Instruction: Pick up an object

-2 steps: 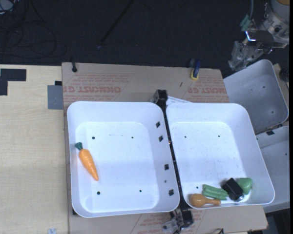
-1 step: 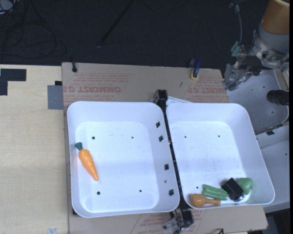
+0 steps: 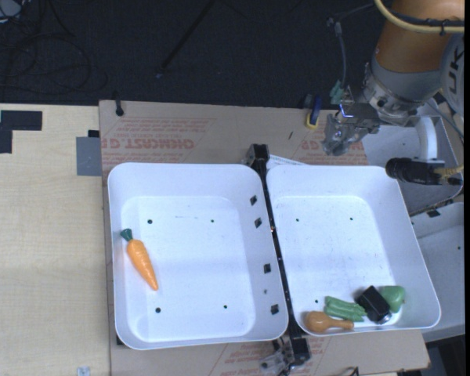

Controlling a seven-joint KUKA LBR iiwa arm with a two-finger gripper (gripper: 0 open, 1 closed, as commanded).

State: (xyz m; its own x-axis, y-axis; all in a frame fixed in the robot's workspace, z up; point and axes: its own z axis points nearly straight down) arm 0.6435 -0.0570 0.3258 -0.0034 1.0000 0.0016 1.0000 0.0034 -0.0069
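Overhead, arm (image 3: 411, 45) raised, pincer (image 3: 341, 141) hanging beyond right bin (image 3: 419, 249) far rim

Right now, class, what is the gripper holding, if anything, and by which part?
Nothing. The gripper hangs above the far rim of the right bin, with no object between its fingers; the carrot lies in the left bin.

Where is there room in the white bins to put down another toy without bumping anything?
The left bin has lots of bare floor: only a carrot lies by its left wall. The right bin is bare across its back and middle. Its front right corner is crowded with a green pod, a black block, a green piece and an orange pear-shaped toy.
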